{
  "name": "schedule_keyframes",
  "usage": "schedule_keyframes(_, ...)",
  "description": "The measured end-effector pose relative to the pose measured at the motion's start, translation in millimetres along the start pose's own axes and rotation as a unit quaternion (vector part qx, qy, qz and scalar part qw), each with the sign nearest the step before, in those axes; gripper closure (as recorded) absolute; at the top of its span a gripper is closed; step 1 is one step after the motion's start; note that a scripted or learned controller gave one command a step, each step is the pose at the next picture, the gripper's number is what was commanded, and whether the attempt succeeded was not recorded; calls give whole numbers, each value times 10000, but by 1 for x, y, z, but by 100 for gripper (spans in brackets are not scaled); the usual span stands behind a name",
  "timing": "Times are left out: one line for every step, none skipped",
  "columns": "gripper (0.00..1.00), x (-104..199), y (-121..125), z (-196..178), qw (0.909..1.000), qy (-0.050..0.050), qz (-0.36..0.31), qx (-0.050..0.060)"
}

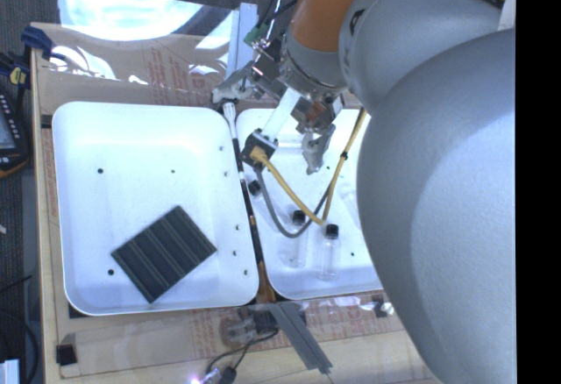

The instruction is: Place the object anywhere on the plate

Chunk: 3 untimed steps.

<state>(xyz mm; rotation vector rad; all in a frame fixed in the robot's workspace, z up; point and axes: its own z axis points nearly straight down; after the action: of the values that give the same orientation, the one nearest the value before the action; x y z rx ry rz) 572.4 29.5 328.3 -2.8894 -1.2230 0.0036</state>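
No brand or label readable; faint red print on the brown bench board (pixel 175 80), too small to read. Gripper (pixel 313 145) hangs over the right bin (pixel 289 286); can't tell if jaws are wide or narrow, nothing seen between them. Plate (pixel 164 252): flat, dark grey, ribbed, rectangular, lying at a slant in the left bin (pixel 79 198), well left of & below the jaws. Both bins smooth white plastic w/ rounded corners. Small clear vial-like object w/ dark cap (pixel 330 249) lies in right bin, below jaws. Yellow cable (pixel 285 189) loops just left of jaws.
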Motion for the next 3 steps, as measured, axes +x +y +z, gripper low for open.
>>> schedule_keyframes(0, -10, -72, 121, 9944, -26, 1053, 12)
schedule_keyframes(100, -8, -74, 112, 9949, -46, 1002, 41)
schedule_keyframes(0, -8, -74, 112, 9950, -47, 999, 42)
